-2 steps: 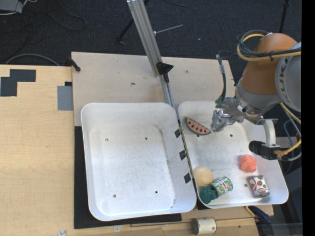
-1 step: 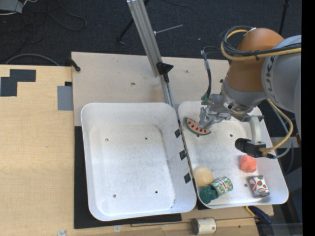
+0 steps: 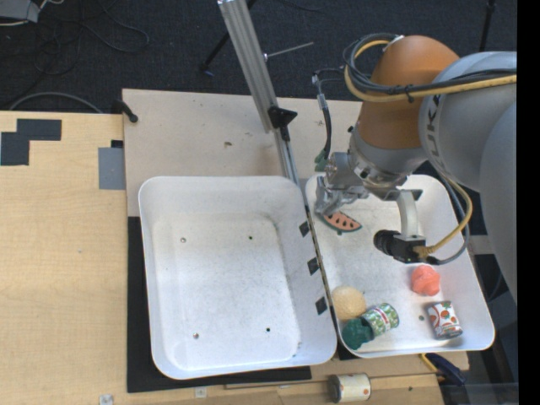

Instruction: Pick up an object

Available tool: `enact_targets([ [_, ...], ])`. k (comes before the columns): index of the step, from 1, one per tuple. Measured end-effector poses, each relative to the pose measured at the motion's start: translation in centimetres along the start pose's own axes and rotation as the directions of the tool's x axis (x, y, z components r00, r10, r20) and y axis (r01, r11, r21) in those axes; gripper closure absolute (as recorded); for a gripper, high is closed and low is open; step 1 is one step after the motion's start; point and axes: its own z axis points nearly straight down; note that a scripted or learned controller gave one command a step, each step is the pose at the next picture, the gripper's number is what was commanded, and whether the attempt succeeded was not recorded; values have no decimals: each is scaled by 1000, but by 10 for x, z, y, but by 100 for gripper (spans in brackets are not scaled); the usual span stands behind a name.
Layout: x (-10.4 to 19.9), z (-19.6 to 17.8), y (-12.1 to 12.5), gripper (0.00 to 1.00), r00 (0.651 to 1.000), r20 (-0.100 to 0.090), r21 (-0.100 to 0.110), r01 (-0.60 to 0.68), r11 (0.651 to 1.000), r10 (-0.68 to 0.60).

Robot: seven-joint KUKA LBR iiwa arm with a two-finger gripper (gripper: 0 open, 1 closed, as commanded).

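My gripper (image 3: 331, 209) hangs low over the upper left part of the right bin (image 3: 472, 332), under the orange band of the arm. A toy watermelon slice (image 3: 344, 223), red with a green rind, lies right at the gripper's tip, touching or nearly touching it; I cannot tell whether it is gripped. Further down the same bin are a pink-red ball (image 3: 425, 279), a beige round object (image 3: 348, 299), a small green can (image 3: 382, 318), a dark green toy (image 3: 356, 334) and a red-and-white can (image 3: 444, 320).
The left bin (image 3: 169, 226) adjoins the right one along a divider with black clips (image 3: 311, 264). A slanted aluminium bar (image 3: 253, 66) rises behind the bins. A black cable fitting (image 3: 396, 245) hangs off the arm. A small cylinder (image 3: 348, 387) lies at the bench's front edge.
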Motion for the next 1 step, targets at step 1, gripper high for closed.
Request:
enact_targets([
  [1,61,8,3,100,1000,0,1,1,1000,-1],
])
